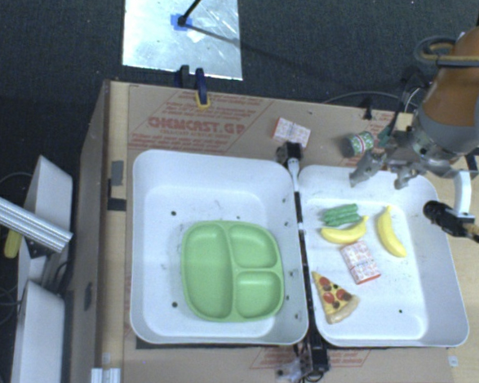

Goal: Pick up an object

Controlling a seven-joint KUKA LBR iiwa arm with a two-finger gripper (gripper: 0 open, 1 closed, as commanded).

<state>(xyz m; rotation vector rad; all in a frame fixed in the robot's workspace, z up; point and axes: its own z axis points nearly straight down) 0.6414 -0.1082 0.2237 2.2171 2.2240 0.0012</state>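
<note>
Toy food items, any of which would satisfy the task, lie loose in the right bin (443, 319): 2 bananas, one curved beside the divider (343, 232) and one nearer the outer wall (391, 232); a green bean pod (340, 212) touching the first banana; a red-and-white packet (360, 262); and a pizza slice (333, 296) toward the near edge. They are spaced apart, probably to leave room around each for grasping. The gripper (383, 169) hovers over the bin's far rim, fingers spread and holding nothing, above and behind the items. The left bin (162, 181) holds a green 3-compartment plate (232, 270). A small can (360, 143) and a paper tag (292, 132) rest on the cardboard (228, 116) beyond the bins.
</note>
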